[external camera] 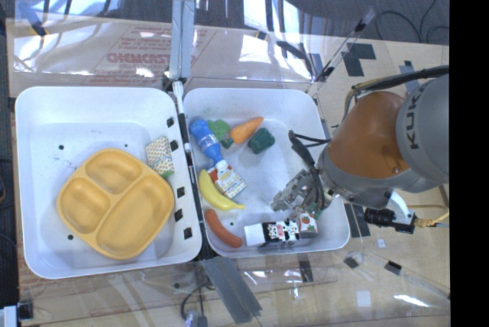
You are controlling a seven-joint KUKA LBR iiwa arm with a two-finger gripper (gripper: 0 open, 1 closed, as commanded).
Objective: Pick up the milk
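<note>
Legible writing: part of "KU" in dark letters on the grey arm (428,131) at right, above its orange band; faint reddish print on the clear sheet behind the bins, too washed out to read. The milk (280,232) is a small carton w/ black-and-white cow-patch print and a red/green bit at its right end, lying on its side along the front wall of the right bin (325,134); label text too small to read. The gripper (299,198) hangs just above and behind the carton, metal fingers pointing down-left toward the bin floor, nothing seen between them; can't tell if they're spread or pressed together. Also in right bin: blue bottle (205,138), green pieces (260,140), carrot (246,129), banana (216,194), a small red-and-white carton (228,181) lying against the banana, and a sausage (222,229) near the front-left corner, just left of the milk. Left bin (46,111) holds a yellow divided plate (114,202) and a small patterned box (160,156) by its right wall.
</note>
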